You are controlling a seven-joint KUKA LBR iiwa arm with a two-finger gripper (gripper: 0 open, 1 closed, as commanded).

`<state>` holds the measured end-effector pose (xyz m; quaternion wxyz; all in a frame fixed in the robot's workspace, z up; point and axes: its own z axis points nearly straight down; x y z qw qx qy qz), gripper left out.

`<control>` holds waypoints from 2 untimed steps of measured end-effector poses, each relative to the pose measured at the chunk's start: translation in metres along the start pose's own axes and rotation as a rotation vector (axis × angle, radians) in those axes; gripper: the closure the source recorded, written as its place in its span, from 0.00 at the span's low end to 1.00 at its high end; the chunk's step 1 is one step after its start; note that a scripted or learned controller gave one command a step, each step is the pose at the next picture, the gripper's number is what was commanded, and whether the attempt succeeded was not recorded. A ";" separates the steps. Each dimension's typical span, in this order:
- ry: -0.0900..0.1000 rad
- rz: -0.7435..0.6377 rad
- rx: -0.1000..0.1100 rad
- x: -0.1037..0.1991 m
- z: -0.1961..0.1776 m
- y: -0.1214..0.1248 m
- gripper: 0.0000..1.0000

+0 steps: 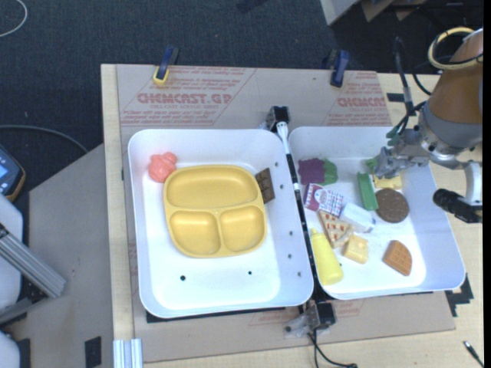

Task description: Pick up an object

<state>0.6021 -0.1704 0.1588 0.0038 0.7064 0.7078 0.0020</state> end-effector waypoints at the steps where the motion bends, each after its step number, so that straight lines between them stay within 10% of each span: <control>1: -0.001 0.001 0.001 -0.009 -0.048 0.004 1.00; 2: 0.000 0.001 0.003 -0.009 -0.068 0.005 1.00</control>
